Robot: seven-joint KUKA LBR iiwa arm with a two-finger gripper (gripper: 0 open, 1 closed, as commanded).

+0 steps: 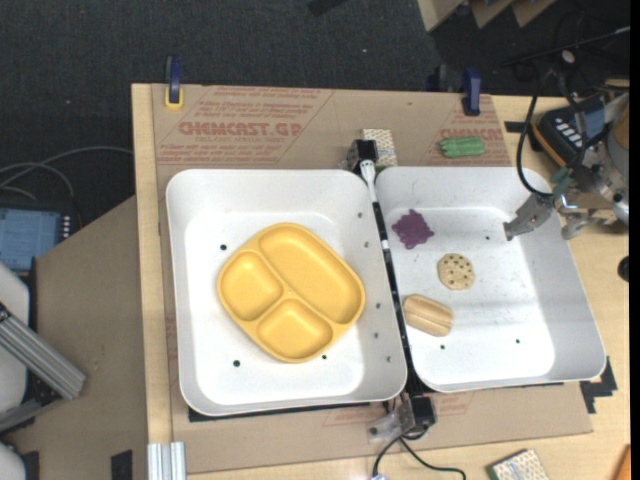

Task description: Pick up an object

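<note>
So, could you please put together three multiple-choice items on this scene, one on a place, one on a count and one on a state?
1. Where does the yellow divided plate lie?
A. In the left bin
B. In the right bin
C. On the cardboard outside the bins

2. How many small things lie in the right bin?
A. One
B. Three
C. Five

3. How does the gripper stand?
A. Clamped on the cookie
B. Above the right bin's far right side, holding nothing
C. Resting on the yellow plate

Answers: 1 A, the plate sits within the left bin. 2 B, a purple piece, a cookie and a tan piece. 3 B, nothing lies between its fingers.
</note>
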